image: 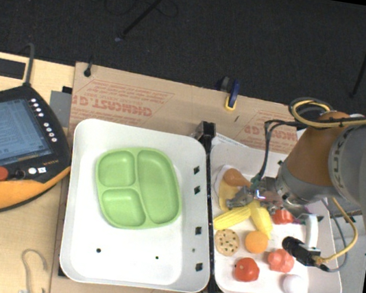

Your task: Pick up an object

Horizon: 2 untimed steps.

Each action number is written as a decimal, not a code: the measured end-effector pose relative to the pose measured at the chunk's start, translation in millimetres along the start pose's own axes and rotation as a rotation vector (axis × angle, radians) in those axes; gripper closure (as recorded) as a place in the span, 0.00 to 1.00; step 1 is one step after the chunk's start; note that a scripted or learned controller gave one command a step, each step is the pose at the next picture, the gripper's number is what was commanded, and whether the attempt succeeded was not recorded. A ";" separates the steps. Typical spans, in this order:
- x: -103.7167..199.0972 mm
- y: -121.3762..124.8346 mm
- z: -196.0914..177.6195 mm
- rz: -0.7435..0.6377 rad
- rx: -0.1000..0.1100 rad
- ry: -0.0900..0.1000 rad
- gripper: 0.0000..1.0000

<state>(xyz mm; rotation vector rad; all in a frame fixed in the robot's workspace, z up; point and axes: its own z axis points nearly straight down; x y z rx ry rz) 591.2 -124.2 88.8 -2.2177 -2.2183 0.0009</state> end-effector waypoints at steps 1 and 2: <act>-2.0 -0.6 -9.8 0.005 0.001 0.000 1.00; 5.0 6.4 -63.6 0.000 -0.005 -0.003 1.00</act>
